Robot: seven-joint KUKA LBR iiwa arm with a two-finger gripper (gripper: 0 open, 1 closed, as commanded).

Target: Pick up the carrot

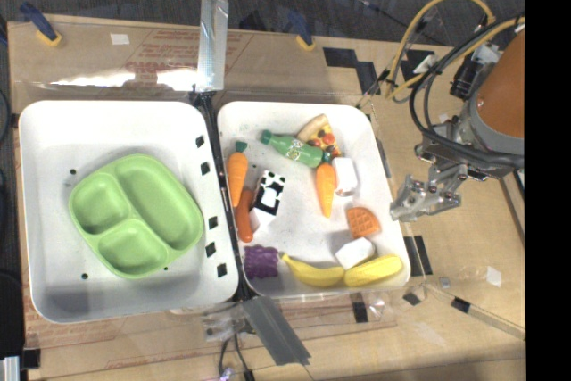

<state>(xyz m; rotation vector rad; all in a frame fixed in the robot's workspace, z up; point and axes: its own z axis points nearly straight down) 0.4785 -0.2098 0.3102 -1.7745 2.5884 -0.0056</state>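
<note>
While the pincer (426, 196) hovers over bare worktop (464, 272) just right of the right bin (379, 158), I can't tell how far apart it stands, and nothing shows in it. 2 carrots lie in that bin: one carrot (326, 187) near the middle, another carrot (236, 177) along the left wall. A banana (343, 271) lies at the front, and a green plate (136, 213) sits in the left bin (36, 192). Over on the right, the arm (500, 103) reaches in, wrist bent down and leftward.
</note>
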